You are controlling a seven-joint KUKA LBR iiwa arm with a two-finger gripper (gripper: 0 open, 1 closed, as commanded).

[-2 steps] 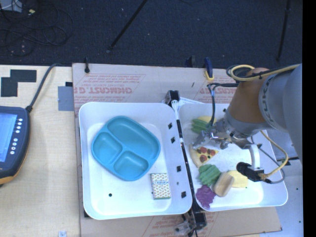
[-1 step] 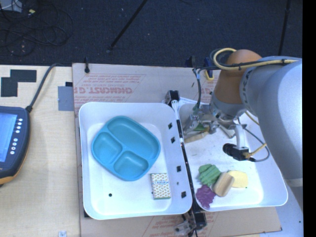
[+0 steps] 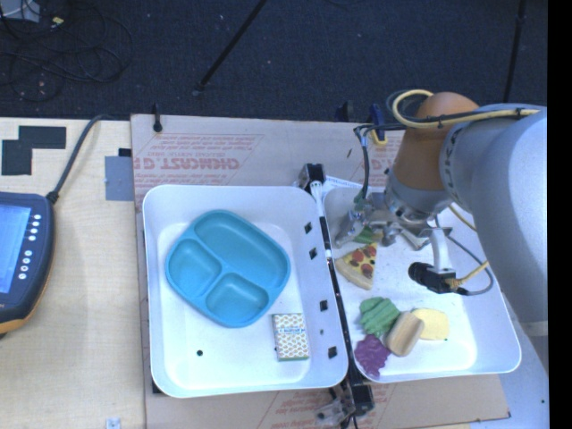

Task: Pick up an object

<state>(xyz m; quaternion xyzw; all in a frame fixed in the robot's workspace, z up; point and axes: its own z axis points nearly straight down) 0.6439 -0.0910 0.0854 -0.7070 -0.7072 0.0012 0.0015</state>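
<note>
Desk of pale wood bearing two white bins; the right bin holds my candidate, a pizza slice. Risk, as I judge it: the slice lies near the dividing wall, inviting a glancing miss. The arm reaches from the right, jaws low above the slice; I cannot tell their spacing.

Bins: smooth white plastic, slightly glossy
Divided plate: blue plastic, matt sheen
Worktop: pale wood grain
Sheet under bins: brown printed cardboard
Arm: smooth grey metal
</note>
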